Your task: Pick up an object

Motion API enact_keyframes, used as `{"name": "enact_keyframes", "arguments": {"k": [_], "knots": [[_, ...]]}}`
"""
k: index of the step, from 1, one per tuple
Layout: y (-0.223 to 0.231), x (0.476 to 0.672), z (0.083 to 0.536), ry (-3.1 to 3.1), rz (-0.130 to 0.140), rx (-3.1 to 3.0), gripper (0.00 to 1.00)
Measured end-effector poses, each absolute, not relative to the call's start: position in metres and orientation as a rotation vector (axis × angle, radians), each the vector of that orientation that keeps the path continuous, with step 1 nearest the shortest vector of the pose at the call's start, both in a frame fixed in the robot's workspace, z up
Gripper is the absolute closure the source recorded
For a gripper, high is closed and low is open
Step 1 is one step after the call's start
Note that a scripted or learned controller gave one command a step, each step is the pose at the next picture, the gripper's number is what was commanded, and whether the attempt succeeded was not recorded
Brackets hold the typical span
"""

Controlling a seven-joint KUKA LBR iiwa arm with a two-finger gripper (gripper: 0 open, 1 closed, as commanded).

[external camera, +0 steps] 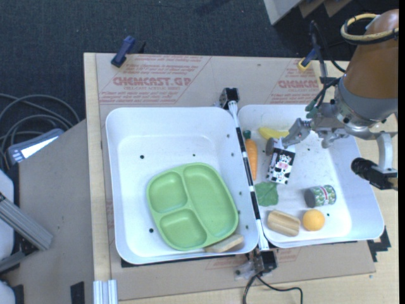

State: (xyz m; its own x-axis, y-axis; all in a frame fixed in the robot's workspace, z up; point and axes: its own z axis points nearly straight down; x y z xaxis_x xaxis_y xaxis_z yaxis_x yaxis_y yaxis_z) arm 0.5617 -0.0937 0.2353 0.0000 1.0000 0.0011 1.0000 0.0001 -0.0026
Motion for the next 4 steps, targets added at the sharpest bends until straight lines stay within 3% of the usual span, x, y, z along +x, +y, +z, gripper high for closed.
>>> {"name": "enact_keyframes", "arguments": {"k": [1, 2, 3, 4], "knots": [[-0.08, 0.582, 0.184, -2.219, 0.003, -2.219, 0.0], [-0.106, 0.573, 0.087, -2.218, 0.003, -2.221, 0.0], [-0.106, 0.574, 0.098, -2.22, 0.0, -2.224, 1.0], [-0.05, 0.546, 0.185, -2.223, -0.001, -2.221, 1.0]]}}
